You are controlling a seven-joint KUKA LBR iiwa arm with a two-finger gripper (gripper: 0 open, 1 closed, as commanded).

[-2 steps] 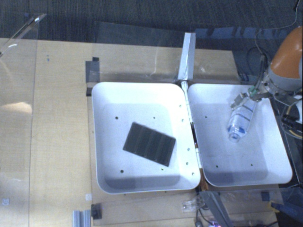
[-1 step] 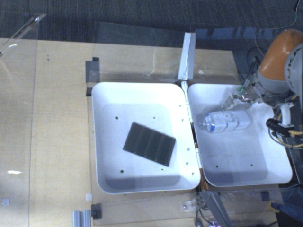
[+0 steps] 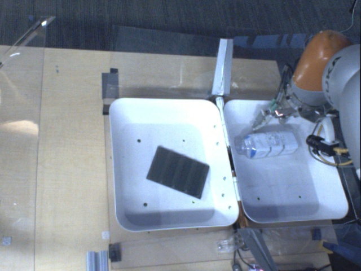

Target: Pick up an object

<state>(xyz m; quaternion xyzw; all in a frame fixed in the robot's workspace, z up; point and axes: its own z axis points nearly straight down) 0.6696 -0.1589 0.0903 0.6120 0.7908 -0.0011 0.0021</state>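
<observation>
Right bin (image 3: 293, 205) — clear plastic bottle (image 3: 269, 144) lying flat; gripper (image 3: 274, 113) just above it, finger state indiscernible. Left bin (image 3: 169, 109) — dark ribbed pad (image 3: 178, 171).

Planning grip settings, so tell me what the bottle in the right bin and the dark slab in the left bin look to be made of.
The bottle looks like thin clear plastic: see-through, with pale glints and ribbed sides, lying on its side. The dark slab is matte charcoal with faint parallel ridges and no shine; it may be foam or rubber, though the view leaves that open. Both bins look like smooth white moulded plastic.
</observation>
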